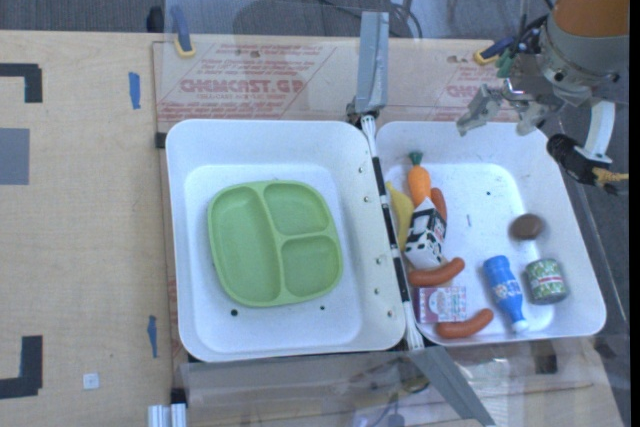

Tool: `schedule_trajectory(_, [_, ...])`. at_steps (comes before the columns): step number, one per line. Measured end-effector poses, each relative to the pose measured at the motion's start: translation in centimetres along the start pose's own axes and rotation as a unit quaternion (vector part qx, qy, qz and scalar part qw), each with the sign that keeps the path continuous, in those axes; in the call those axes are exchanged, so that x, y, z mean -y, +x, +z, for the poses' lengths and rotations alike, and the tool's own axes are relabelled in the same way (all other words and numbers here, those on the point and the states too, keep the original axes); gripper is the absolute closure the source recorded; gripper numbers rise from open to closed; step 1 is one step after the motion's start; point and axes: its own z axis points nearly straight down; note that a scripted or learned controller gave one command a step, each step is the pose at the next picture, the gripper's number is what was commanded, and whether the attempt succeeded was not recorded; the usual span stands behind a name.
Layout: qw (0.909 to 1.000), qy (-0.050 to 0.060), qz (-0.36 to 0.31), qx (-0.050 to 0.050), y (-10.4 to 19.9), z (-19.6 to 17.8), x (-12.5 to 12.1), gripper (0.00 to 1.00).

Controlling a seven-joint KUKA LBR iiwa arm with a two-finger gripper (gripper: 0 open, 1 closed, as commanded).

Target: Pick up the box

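Hovering over the far edge of the right bin (560, 200), the arm (590, 10) carries the gripper (503, 115) with fingers apart, nothing between them. The box (428, 233), which I take to be the cow-print carton, lies against the bin's left wall about midway along. It sits near-left of the gripper, well apart. Its long axis runs far to near, slightly tilted, with the carrot (419, 181) touching its far end.

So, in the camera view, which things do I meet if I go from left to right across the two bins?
Green divided plate → carrot → blue bottle → brown round piece → green can. I leave out the banana, the cow-patterned carton, the sausages and the small box, because they overlap near the right bin's left wall.
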Motion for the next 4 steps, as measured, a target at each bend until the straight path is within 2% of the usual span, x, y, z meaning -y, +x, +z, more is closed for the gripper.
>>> schedule_trajectory(1, [0.9978, 0.000, -0.066, 0.000, -0.7, 12.7, 8.2, 0.00])
schedule_trajectory(2, [1.0000, -0.003, -0.009, 0.001, 1.1, 17.8, 7.8, 0.00])
schedule_trajectory(3, [0.9999, -0.002, -0.015, 0.000, -0.6, 17.8, 14.5, 0.00])
schedule_trajectory(4, [0.9999, -0.002, -0.015, 0.000, -0.6, 17.8, 14.5, 0.00])
